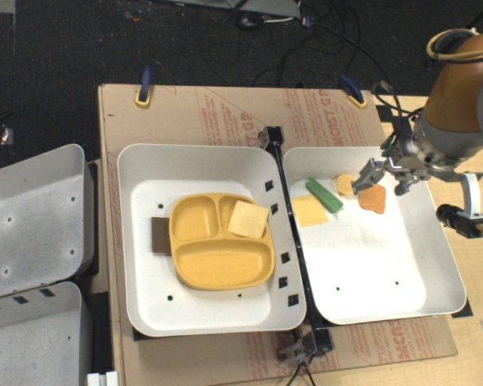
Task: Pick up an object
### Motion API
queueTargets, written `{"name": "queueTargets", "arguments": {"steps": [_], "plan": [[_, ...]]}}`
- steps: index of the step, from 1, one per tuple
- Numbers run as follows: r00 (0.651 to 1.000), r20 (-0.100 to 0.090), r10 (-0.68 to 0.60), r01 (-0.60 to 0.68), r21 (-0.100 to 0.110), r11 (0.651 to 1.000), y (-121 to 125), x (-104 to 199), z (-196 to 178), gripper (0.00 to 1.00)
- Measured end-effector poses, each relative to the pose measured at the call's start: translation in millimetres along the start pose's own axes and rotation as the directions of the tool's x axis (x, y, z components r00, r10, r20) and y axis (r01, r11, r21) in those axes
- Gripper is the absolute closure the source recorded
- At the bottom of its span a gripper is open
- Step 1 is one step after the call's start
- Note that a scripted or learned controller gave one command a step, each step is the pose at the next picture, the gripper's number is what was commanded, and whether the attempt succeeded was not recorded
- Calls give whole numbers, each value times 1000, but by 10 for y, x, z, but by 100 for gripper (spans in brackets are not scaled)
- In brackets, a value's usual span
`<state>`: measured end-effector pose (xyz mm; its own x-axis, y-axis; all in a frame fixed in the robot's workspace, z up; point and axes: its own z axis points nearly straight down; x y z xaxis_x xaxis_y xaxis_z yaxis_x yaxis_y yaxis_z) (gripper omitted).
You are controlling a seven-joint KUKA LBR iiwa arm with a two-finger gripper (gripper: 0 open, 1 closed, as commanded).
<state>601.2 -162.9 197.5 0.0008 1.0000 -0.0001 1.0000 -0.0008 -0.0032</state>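
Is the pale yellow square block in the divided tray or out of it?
In: the pale yellow square block lies in the yellow divided tray's upper right compartment.

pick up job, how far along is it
Done: the hand has reached the right white bin, over the flat orange piece. In hand: nothing visibly lifted; that piece appears to lie on the bin floor. Left: grasp and raise it.

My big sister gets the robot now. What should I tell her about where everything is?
Gripper: over the right bin, fingers spread, nothing between them.
Right bin: orange piece just below the gripper, green stick, yellow block, small yellow piece.
Left bin: yellow divided tray with a pale block in it, brown piece beside it.
Done: nothing lifted yet.
Left: close on one object, probably the orange piece, and raise it.
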Motion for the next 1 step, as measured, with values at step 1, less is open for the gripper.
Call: {"name": "queueTargets", "arguments": {"steps": [1], "plan": [[1000, 0, 1, -1, 1, 1000, -56, -73, 485, 0]]}}
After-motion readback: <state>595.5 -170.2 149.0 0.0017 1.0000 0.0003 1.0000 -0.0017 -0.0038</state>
